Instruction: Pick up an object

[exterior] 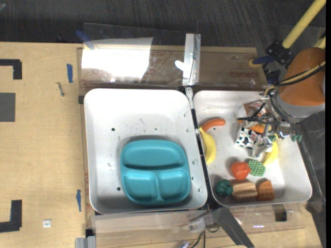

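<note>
My gripper (262,136) hangs low in the right bin (297,190), below the orange band of the arm (305,81). It sits right over a black-and-white patterned object (245,137) and beside a yellow piece (271,155). A brown packet (253,109) lies just behind it. Other toy foods lie in this bin: an orange carrot (213,123), a yellow banana (208,145), a red tomato (239,170), a green textured piece (256,166), a dark green piece (224,188), a brown roll (244,190) and an orange waffle (265,189).
The left bin (103,118) holds a teal divided plate (154,170). A clear divider and metal bracket (191,61) stand behind the bins. A yellow pole (306,15) slants at the upper right. Tan bench surface (36,138) spreads to the left.
</note>
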`<state>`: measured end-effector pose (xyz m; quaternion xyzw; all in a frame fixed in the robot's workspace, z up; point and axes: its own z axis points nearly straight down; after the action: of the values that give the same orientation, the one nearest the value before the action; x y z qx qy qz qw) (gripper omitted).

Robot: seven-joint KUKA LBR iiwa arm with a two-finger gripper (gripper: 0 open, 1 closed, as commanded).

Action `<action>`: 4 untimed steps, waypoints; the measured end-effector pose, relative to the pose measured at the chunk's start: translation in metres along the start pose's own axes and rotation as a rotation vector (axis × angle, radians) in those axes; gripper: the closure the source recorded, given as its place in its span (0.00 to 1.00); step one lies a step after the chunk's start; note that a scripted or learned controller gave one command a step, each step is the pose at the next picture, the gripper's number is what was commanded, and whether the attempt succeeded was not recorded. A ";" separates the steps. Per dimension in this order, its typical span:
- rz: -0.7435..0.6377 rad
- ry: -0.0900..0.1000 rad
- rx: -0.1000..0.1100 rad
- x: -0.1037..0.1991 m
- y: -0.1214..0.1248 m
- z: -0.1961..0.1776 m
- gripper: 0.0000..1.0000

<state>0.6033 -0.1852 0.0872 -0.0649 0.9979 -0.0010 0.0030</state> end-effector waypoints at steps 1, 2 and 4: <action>0.060 0.017 -0.002 -0.022 0.020 0.000 0.00; -0.044 -0.002 -0.004 -0.020 0.093 -0.001 0.00; -0.488 -0.005 0.000 0.016 0.095 -0.002 0.00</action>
<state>0.5751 -0.0930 0.0885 -0.3041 0.9526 -0.0017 0.0049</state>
